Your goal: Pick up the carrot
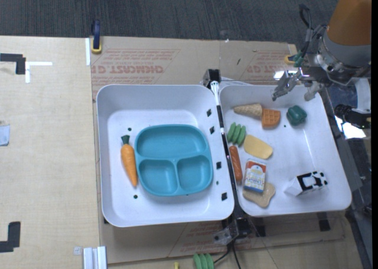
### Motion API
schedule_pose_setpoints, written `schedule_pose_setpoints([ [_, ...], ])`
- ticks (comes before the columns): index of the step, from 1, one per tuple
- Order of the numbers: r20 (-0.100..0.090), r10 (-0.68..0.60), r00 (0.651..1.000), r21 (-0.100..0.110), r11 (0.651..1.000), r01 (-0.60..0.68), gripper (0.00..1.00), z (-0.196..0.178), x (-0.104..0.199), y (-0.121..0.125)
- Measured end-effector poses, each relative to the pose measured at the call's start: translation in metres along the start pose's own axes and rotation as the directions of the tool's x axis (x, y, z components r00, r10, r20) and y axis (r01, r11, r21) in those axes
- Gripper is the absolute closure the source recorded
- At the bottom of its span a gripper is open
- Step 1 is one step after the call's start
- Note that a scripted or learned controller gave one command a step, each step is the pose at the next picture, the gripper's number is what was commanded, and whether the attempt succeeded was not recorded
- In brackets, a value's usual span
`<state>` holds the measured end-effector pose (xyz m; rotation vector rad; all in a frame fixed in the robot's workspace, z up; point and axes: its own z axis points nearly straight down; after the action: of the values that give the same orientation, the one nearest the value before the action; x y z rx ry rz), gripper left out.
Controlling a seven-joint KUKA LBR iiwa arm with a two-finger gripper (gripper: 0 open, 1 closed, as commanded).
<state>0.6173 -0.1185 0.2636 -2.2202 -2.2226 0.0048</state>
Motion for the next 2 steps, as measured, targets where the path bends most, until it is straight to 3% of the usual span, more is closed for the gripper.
schedule_pose_setpoints([
  [1,0.0,-0.228,0.974,-0.001,0.974,0.228,0.0,0.107,-0.014,0.025],
  [2,0.002,-0.118,0.993,-0.005,0.993,0.118,0.0,0.169,-0.022,0.043],
])
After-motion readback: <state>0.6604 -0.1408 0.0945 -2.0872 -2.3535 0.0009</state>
